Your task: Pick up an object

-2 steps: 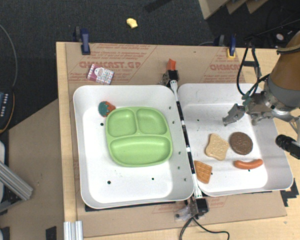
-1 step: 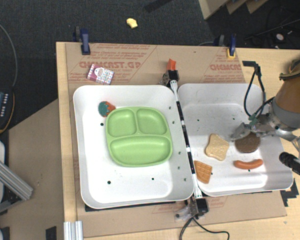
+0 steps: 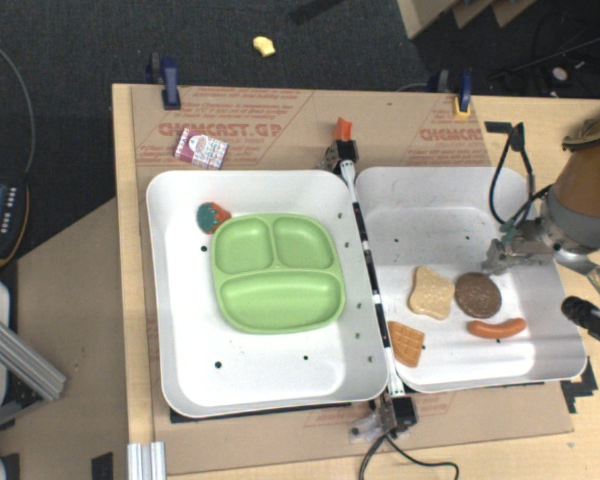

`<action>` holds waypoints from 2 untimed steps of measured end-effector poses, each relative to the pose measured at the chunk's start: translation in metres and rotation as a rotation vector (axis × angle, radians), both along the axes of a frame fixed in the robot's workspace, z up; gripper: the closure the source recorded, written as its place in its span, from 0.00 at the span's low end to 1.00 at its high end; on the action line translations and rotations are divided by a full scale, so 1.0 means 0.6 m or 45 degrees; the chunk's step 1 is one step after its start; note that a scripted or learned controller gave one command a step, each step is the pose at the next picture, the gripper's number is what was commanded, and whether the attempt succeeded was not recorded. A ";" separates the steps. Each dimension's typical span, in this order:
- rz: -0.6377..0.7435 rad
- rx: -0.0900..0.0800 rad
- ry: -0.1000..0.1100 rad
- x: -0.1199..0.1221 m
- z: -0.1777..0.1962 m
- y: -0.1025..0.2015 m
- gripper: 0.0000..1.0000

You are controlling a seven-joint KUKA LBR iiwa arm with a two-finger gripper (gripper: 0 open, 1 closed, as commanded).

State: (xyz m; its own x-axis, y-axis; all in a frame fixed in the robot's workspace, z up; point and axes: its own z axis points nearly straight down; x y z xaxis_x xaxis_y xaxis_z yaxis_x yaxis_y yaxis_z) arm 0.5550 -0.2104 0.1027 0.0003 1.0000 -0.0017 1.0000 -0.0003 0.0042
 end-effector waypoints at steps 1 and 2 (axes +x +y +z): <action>-0.001 0.001 0.001 0.000 -0.001 0.000 0.00; 0.000 -0.001 -0.001 -0.046 -0.027 0.059 0.00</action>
